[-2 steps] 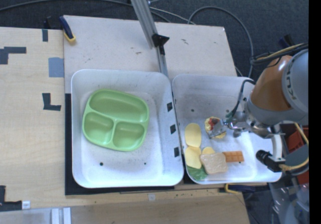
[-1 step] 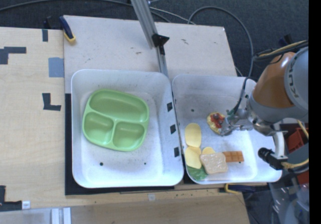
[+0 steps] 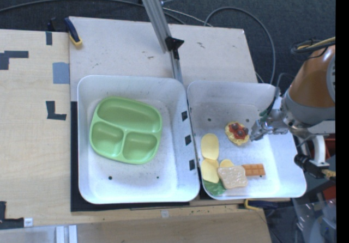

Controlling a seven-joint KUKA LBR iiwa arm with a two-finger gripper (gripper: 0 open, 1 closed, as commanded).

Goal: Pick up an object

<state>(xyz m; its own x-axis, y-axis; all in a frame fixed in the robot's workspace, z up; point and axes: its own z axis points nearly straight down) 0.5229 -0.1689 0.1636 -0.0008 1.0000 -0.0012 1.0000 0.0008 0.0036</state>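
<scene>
In the right bin (image 3: 283, 179), the small round pizza (image 3: 237, 133), yellow with red topping and no clear long axis, lies flat just beside the gripper (image 3: 256, 130); whether that pincer is open or closed cannot be told. Below it lie two smooth yellow ovals (image 3: 210, 146), a beige bread slice (image 3: 233, 176) and an orange ridged bar (image 3: 253, 170) lying left to right. The left bin (image 3: 87, 182) holds a glossy green divided plate (image 3: 126, 129).

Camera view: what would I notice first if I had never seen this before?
Probably the big green divided plate lying in the left bin. Next, the toy food in the right bin: yellow slices, a bread slice and a small pizza, with the gripper beside that pizza.
</scene>
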